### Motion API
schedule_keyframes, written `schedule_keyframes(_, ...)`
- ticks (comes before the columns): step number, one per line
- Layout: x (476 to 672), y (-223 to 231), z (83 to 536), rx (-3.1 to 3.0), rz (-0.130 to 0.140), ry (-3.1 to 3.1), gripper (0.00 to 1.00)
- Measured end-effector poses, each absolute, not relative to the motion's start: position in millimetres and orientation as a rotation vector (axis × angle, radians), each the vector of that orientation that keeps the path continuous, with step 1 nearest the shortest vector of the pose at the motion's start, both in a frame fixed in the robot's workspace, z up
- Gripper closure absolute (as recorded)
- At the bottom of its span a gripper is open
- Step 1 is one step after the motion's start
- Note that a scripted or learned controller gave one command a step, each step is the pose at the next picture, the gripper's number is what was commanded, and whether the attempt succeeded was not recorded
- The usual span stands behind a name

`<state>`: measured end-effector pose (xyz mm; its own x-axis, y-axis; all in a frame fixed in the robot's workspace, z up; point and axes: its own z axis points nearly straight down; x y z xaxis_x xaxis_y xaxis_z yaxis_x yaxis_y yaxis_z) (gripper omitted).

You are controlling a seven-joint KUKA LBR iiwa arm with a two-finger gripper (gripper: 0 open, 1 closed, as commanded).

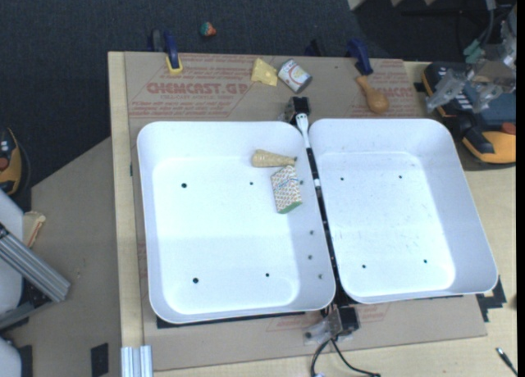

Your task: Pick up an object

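I'm seeing the gripper [486, 68] parking off the far right of the bench; can't tell its state. Targets, a patterned packet [286, 188] and tan cone [271, 158], are sitting touching in the left bin [164, 228]. Risk: grabbing both, or slipping.

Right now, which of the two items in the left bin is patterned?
The small packet, lower of the two: green-and-white pattern. The tan cone-shaped piece just above it is plain.
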<state>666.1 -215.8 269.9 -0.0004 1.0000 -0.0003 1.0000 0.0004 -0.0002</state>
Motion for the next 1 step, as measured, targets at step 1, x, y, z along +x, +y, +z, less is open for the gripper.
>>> schedule_keyframes(1,667.5,-219.2,371.4,2.211,0.008,2.214,0.0)
